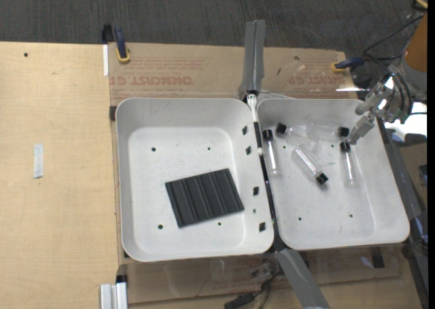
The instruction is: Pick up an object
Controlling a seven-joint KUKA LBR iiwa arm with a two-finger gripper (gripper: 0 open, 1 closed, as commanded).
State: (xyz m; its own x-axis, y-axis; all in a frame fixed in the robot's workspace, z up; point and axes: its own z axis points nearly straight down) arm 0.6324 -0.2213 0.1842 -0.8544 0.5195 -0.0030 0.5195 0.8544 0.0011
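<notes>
Several clear plastic tubes with black caps lie in the right bin (380, 233): one (270, 155) along its left wall, one (307, 163) near the middle, one (349, 166) toward the right, and one (293, 130) at the back. A dark ribbed rectangular pad (204, 197) lies flat in the left bin (136, 233). My gripper (355, 135) reaches in over the right bin's back right corner, slanting down and left. Its tip is just above the black cap (344, 145) of the right-hand tube. I see nothing held in it.
The grey arm with its orange band (416, 56) and cables stands beyond the right bin's far right corner. A grey divider post (254, 56) rises behind the seam between the bins. Clamps (119, 46) hold the cardboard at the back.
</notes>
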